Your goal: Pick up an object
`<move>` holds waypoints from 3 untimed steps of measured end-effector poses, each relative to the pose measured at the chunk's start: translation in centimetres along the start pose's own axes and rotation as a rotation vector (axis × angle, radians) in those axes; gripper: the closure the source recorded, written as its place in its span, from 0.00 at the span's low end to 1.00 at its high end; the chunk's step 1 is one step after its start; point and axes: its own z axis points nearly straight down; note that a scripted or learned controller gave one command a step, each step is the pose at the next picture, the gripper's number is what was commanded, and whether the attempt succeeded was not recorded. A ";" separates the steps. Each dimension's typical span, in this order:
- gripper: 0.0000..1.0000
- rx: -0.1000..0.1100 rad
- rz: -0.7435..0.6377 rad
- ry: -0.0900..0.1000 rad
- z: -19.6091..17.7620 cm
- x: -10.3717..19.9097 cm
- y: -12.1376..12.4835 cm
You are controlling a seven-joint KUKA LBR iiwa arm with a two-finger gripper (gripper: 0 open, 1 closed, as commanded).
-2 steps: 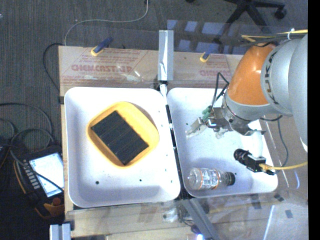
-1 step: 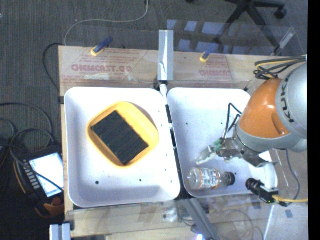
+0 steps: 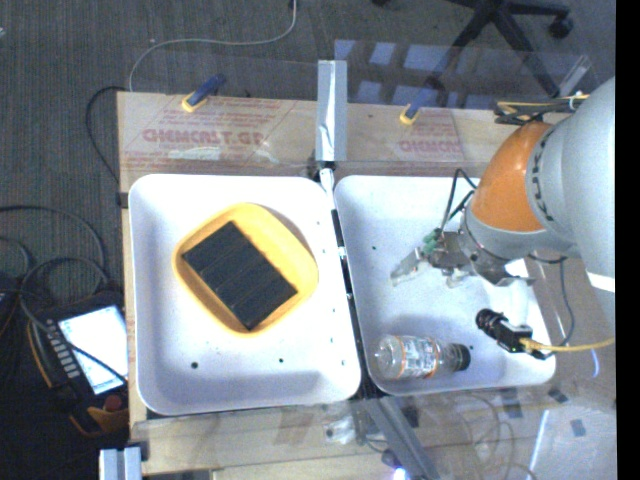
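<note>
A clear plastic bottle (image 3: 420, 356) with a dark cap lies on its side at the front of the right bin (image 3: 380, 218). In the left bin (image 3: 150, 268) sits a yellow dish (image 3: 290, 238) with a flat black ribbed block (image 3: 240, 274) on it. My gripper (image 3: 428, 270) hangs over the middle of the right bin, behind the bottle and apart from it. Its fingers (image 3: 403, 266) are spread open with nothing between them.
A ridge (image 3: 340, 258) divides the two bins. Behind them lies a wooden board (image 3: 230, 138) with blue and yellow clamps. The arm's orange band (image 3: 505, 183) and grey body cover the right bin's right side.
</note>
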 end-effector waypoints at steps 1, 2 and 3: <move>0.00 -0.008 -0.091 -0.003 -0.2 -0.5 -7.1; 0.00 0.019 0.120 0.000 -3.6 -2.1 -3.5; 0.00 -0.004 0.034 -0.001 -0.1 -2.0 -7.0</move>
